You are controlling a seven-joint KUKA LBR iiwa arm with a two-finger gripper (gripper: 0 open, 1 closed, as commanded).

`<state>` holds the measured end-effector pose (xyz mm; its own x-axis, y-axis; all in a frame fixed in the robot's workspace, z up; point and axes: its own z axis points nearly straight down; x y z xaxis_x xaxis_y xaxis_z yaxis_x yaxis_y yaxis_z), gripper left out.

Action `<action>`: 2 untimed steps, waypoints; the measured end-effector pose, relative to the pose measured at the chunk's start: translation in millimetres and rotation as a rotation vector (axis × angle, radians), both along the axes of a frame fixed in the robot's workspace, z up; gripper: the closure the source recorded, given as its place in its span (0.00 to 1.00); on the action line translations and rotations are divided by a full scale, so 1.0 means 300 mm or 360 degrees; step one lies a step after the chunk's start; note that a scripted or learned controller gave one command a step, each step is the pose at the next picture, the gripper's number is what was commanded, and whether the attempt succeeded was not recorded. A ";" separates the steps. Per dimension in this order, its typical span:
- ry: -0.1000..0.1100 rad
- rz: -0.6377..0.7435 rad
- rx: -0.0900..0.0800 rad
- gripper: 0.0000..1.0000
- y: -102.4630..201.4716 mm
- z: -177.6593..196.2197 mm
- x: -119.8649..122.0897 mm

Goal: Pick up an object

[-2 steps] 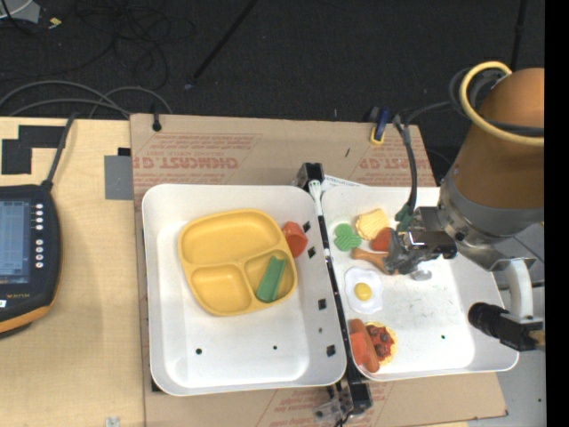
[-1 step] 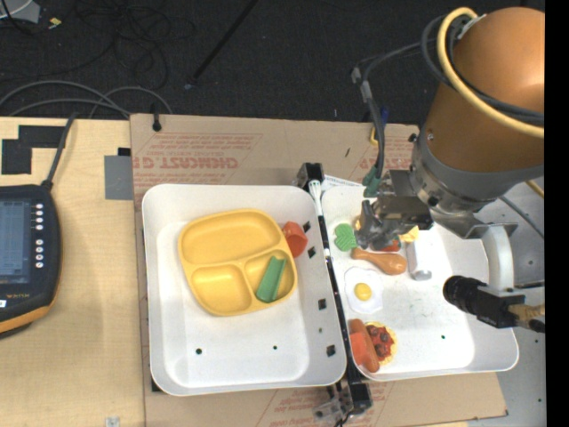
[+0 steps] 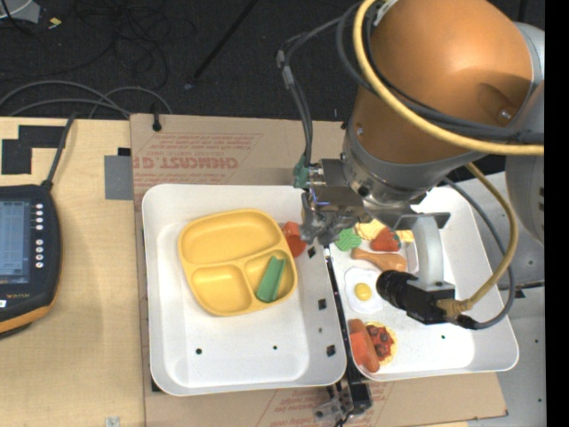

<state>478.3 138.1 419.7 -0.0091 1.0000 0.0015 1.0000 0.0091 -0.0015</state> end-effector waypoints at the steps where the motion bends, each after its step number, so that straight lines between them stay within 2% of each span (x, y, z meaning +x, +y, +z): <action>1: 0.0008 -0.0002 -0.0007 1.00 -0.010 0.029 0.000; 2: 0.0015 0.0009 -0.0009 1.00 -0.005 0.059 -0.001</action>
